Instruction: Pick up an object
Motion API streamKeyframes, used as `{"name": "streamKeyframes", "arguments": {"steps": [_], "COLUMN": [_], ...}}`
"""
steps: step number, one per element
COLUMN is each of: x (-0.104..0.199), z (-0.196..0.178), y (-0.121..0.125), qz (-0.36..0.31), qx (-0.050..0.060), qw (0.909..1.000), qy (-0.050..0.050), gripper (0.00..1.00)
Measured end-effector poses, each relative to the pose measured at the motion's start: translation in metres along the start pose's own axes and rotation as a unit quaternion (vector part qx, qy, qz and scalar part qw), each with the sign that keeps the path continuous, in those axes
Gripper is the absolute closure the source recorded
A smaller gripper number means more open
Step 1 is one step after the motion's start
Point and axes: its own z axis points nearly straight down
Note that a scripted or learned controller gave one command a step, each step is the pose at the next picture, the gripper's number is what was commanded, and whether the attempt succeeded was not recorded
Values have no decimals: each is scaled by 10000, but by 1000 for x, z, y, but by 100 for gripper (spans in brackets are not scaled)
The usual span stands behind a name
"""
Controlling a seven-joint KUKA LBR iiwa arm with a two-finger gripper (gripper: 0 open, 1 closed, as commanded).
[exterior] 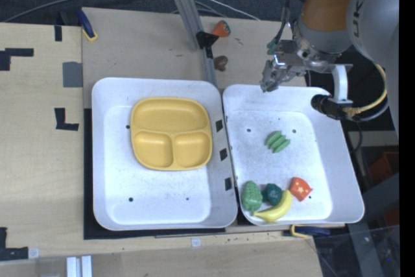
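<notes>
The gripper point(271, 80) hangs above the far rim of the right bin point(337, 139), too small and dark to show its grip. Apart from it, a green pea pod point(277, 141) lies mid-bin, while a banana point(275, 209), red pepper point(299, 188) and two indistinct green vegetables point(259, 194) crowd the near edge. A yellow divided plate point(172, 133) sits in the left bin point(107, 159).

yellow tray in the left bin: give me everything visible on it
The yellow tray is a rounded-rectangle divided plate, matte and plastic-looking, with three compartments: one wide section along its far side and two smaller ones along its near side, split by raised ridges. It lies flat, right side up, on the floor of the left bin, toward the far half and roughly centred side to side. Nothing sits in its compartments. The gripper is well away, over the right bin's far rim.
</notes>
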Motion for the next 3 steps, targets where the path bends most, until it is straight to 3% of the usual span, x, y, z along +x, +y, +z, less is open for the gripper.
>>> {"name": "streamKeyframes", "arguments": {"steps": [2,3], "x": [104,157], "z": [-1,16], "y": [-3,0], "qz": [-3,0], "qx": [-2,10], "qw": [10000,10000], "qy": [-5,-8], "gripper": [100,100]}}
